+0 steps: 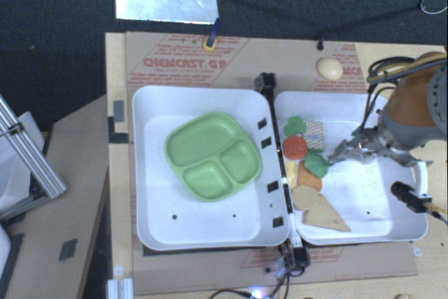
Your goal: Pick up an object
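Observation:
The right bin (364, 220) holds a cluster of toy foods along its left side. From back to front these are a green leafy piece (295, 125), a patterned card (313, 129), a red tomato (295, 147), a green piece (316, 164), an orange piece (309, 180), a tan round piece (304, 197) and a tan wedge (326, 216). My gripper (339, 152) reaches in from the right, low over the bin. Its tip is just right of the green piece, close to it or touching it. Nothing is visibly lifted.
The left bin (150, 220) carries a green divided plate (212, 156). A divider with black clips (274, 150) separates the bins. A pale egg-shaped object (329, 68) lies on the cardboard behind the right bin. The right half of the right bin's floor is bare.

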Controlling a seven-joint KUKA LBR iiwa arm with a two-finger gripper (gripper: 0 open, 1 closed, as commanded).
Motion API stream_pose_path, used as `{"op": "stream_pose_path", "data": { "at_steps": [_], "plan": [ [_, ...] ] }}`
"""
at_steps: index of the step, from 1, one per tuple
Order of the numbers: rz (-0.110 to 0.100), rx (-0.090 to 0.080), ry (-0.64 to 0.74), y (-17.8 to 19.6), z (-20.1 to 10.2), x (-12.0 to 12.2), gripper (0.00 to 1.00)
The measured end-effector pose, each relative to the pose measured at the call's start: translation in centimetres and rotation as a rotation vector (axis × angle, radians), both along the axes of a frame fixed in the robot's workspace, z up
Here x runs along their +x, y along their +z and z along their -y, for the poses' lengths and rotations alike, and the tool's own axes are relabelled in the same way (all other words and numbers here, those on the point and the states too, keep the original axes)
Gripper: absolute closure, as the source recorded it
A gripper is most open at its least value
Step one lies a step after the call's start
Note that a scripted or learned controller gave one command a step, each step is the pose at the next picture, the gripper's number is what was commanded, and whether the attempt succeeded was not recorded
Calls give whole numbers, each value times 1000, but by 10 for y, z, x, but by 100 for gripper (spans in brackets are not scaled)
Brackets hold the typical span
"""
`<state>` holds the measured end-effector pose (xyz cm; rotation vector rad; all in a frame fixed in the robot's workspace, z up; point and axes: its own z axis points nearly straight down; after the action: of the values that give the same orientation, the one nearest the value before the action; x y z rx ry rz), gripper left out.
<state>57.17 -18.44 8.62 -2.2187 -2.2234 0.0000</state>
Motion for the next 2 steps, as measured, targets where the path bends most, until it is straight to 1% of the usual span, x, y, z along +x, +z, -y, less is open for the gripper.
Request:
{"op": "stream_pose_path", "data": {
  "at_steps": [1,2],
  "plan": [
    [3,-1,-1,-1,0,1,0],
    [6,-2,-1,10,1,2,100]
  ]
}}
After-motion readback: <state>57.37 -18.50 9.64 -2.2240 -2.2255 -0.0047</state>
